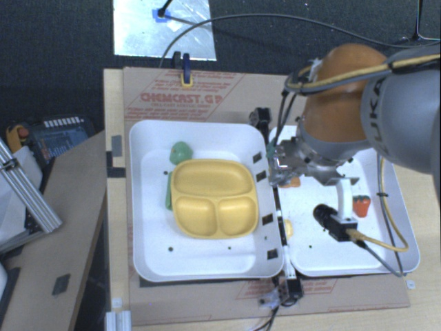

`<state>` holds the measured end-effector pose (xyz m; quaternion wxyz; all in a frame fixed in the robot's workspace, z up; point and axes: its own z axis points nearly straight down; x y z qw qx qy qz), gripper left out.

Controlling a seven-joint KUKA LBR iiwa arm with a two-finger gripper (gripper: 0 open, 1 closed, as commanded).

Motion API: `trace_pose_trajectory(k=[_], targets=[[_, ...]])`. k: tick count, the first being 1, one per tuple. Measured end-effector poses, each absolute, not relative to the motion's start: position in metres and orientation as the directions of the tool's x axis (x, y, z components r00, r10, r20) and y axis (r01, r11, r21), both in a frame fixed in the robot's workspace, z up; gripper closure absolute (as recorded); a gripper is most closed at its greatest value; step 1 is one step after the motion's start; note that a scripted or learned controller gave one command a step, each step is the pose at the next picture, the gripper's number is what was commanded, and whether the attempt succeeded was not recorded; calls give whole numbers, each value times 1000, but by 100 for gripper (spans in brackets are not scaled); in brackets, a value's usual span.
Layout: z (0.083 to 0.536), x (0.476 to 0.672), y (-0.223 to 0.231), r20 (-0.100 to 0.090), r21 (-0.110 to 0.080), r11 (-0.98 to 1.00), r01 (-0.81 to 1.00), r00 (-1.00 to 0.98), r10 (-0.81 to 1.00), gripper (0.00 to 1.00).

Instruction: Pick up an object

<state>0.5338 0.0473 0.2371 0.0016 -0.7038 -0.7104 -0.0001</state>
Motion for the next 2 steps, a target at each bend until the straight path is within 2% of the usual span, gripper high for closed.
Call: trace_pose_trajectory(k=[1, 2], targets=[[220, 510, 98, 3, -2, 10, 1000, -10, 1000, 100], [221, 512, 94, 0, 1, 3, 1000, -3, 1000, 0]])
